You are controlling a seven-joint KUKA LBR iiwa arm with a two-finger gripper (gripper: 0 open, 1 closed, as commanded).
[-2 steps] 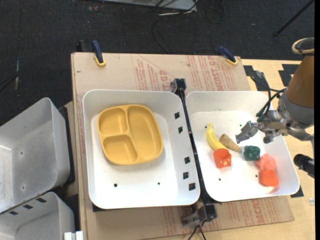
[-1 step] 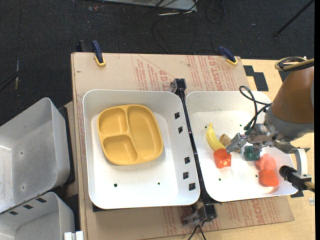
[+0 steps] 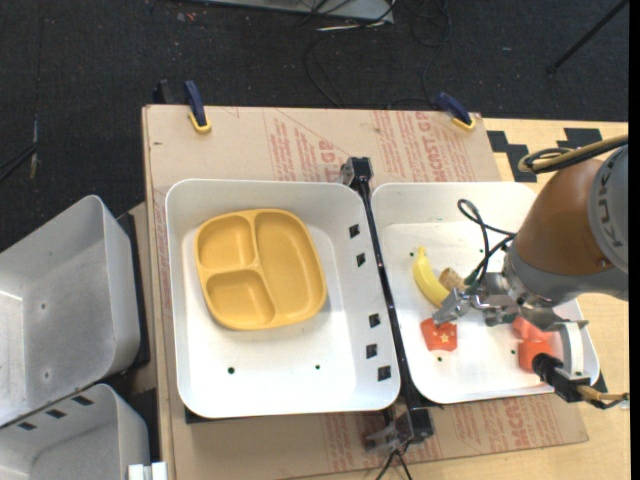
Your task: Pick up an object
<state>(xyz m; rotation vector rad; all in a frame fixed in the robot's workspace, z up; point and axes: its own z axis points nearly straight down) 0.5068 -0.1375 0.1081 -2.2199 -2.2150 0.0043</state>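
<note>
Nearest, a red object [image 3: 440,335] lies in the right bin [image 3: 480,388], with the gripper [image 3: 452,305] poised just above it, apparently open and holding nothing. Beyond sits a banana [image 3: 429,278]; the left bin [image 3: 280,388] carries a yellow divided plate [image 3: 261,268].

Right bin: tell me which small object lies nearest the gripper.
The red object, just below-left of the gripper. The yellow banana lies farther up the right bin; the orange piece sits right.
</note>
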